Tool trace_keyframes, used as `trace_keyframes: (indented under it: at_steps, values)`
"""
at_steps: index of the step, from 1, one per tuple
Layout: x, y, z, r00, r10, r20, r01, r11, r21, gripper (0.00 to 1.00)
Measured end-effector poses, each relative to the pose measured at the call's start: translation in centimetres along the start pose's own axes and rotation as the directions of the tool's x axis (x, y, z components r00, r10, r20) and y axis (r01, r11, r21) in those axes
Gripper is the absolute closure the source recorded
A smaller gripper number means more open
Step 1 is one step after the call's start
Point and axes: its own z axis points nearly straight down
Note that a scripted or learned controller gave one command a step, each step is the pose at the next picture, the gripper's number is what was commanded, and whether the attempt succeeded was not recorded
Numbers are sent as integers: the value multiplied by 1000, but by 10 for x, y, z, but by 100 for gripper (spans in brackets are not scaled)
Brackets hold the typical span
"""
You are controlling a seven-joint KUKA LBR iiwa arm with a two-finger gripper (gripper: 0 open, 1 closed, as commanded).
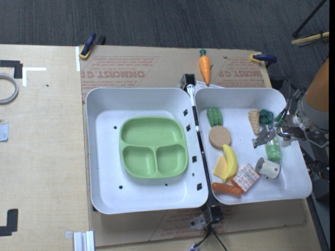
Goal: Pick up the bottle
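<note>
Bottle [273, 151], small and green, lies near the right bin's [293, 192] right wall, just under the gripper [268, 136]. Finger state: I cannot tell. Descend squarely, clear of the wall.

gripper [268, 136] over right bin [296, 184] | bottle [273, 151] just beside fingers

Dark grey carpet floor [157, 9], light wooden bench [42, 156] (cardboard sheet [136, 69] clamped on top)
</note>
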Motion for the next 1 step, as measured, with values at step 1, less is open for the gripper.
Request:
trace_keyframes:
  at_steps: [1]
  values:
    - [0,0,-9,1000,1,1,-1,1000,0,100]
